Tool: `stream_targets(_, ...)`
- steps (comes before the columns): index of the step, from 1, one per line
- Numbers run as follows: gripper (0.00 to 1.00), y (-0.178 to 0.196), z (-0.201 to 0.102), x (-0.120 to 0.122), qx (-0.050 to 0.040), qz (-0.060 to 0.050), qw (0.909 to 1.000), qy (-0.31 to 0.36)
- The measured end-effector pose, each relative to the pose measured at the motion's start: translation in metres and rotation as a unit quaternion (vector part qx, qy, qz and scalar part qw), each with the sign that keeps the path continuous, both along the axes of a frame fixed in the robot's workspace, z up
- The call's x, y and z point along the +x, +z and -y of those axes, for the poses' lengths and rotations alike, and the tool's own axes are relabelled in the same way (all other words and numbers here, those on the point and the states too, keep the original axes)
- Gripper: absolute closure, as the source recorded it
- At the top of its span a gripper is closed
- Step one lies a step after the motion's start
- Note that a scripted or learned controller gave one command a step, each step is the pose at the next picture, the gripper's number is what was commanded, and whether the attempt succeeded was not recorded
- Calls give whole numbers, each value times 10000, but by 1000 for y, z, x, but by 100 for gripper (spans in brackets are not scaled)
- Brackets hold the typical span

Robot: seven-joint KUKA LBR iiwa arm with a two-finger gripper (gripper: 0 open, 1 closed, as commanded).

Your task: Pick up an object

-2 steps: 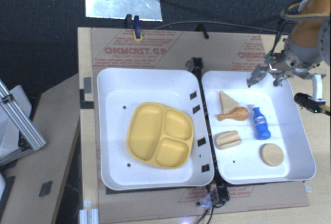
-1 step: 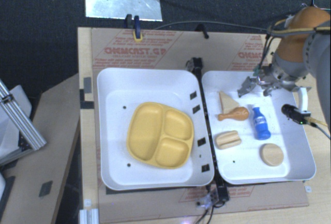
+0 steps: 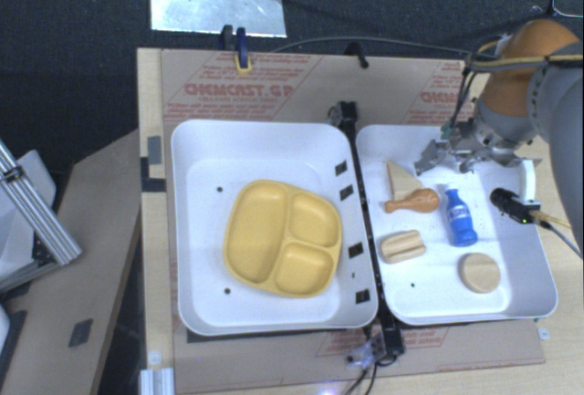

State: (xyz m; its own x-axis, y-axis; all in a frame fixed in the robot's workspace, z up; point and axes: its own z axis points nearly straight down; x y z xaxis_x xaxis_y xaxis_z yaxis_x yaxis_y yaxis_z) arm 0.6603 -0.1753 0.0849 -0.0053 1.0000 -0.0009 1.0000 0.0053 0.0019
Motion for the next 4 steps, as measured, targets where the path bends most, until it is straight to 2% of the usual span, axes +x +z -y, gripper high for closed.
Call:
stream_targets(1, 100, 12, 0, 1, -4, 24, 10000, 10)
stream_targets(4, 100, 187, 10, -10, -8, 30, 10000, -20)
